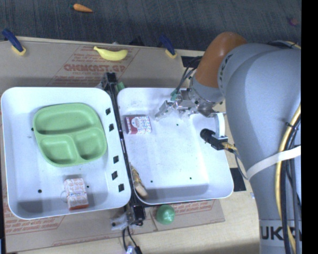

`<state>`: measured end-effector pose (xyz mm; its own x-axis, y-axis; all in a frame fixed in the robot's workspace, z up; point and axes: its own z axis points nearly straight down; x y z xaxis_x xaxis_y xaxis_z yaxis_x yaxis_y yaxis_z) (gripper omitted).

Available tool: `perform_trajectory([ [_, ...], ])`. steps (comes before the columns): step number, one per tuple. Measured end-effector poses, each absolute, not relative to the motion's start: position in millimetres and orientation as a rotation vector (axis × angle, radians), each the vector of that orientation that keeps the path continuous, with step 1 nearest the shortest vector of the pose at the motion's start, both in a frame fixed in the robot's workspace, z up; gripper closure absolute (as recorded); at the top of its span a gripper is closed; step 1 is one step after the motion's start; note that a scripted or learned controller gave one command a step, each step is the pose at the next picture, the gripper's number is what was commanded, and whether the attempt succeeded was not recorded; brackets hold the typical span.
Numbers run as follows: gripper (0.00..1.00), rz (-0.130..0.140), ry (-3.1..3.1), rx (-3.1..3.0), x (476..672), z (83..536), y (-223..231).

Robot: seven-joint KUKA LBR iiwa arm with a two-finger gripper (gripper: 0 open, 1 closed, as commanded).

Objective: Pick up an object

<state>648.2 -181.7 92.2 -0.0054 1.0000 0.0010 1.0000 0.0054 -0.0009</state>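
Reaching toward centre frame, the gripper [166, 110] hangs just right of the small red carton [138, 125] in the right bin [175, 192]; we cannot tell its spread. Descending off-centre, we judge, could merely shove the carton aside.

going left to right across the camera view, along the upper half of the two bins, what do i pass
green tray -> red carton -> gripper
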Motion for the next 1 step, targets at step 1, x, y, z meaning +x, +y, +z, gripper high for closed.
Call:
perform_trajectory([
  [1,1.0,0.001,-2.234,-2.205,648.8,102.9,-180.7],
])
